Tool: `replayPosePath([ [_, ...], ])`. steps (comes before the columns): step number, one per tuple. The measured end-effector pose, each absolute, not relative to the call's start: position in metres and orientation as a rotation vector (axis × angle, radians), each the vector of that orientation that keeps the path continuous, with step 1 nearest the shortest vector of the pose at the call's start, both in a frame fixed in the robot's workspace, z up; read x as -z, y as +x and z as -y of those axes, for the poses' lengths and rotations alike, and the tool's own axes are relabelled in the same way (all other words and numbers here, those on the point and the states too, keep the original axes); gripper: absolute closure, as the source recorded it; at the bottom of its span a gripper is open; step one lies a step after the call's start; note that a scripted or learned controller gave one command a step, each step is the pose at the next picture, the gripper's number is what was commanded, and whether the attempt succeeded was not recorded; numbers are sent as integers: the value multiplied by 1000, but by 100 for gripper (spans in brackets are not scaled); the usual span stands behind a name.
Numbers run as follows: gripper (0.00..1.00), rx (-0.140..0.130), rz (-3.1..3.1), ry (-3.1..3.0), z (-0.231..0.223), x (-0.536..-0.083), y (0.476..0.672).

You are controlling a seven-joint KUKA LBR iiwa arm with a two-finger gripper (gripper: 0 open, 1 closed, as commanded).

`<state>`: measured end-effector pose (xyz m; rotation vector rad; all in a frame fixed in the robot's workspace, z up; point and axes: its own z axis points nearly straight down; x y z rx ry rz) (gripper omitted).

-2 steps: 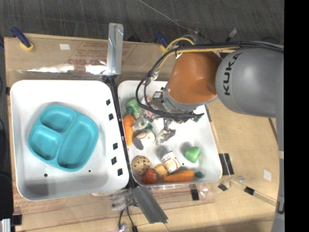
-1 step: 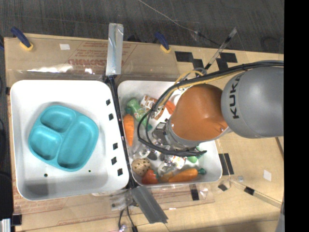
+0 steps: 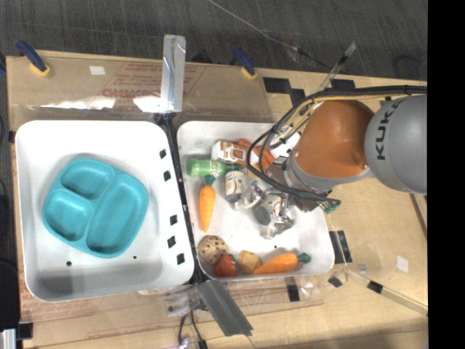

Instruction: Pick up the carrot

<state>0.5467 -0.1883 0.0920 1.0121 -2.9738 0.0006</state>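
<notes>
Dark carpet floor (image 3: 87, 9), tan wooden bench (image 3: 378, 260)

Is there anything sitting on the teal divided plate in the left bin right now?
No. The teal plate lies bare in the left bin; both carrots lie in the right bin.

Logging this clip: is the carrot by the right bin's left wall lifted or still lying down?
Lying down. The carrot rests flat on the right bin floor, apart from the claw.

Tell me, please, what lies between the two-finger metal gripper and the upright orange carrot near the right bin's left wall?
In the camera view, a small printed can lies between the gripper and that carrot.
</notes>
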Motion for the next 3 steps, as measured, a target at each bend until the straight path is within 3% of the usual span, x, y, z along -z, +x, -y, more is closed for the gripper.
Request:
replayPosePath([
  [1,0,-7,2951,1081,99,-93,524],
  [2,100,-5,2949,1095,96,-103,525],
  [3,100,-11,2885,1265,88,-268,496],
])
